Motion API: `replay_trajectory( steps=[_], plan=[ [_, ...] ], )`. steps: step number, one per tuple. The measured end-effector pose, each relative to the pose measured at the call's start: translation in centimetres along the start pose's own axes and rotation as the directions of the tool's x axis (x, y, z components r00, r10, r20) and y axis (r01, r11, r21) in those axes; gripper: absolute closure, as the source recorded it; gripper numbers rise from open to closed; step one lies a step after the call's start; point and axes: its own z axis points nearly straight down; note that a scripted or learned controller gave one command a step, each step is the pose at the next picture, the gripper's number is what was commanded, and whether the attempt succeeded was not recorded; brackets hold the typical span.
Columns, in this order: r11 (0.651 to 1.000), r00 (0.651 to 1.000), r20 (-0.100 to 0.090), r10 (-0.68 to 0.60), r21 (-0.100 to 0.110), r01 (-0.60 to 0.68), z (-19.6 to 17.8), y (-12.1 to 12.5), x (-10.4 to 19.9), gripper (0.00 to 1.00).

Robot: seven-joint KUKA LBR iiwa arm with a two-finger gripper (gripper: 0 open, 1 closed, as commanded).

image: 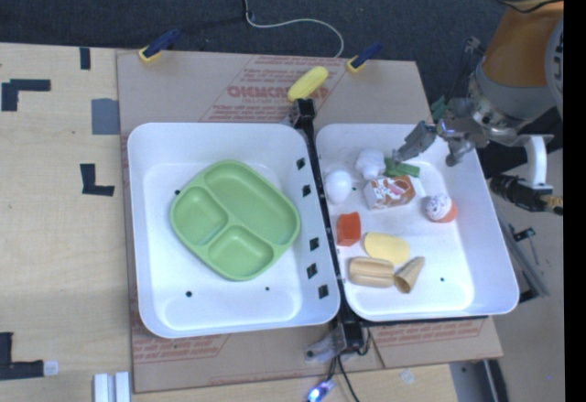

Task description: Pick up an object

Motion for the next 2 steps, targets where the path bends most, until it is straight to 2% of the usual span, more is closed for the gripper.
replay_trajectory(
  steps=[1, 2],
  plan=[
    [1.000, 1.000, -0.004, -0.001, 0.012, 0.001, 10.6, -1.1, 2.9, 0.00],
    [1.000, 1.000, 0.003, 0.001, -0.006, -0.001, 14.6, 4.3, 2.6, 0.00]
  ],
)
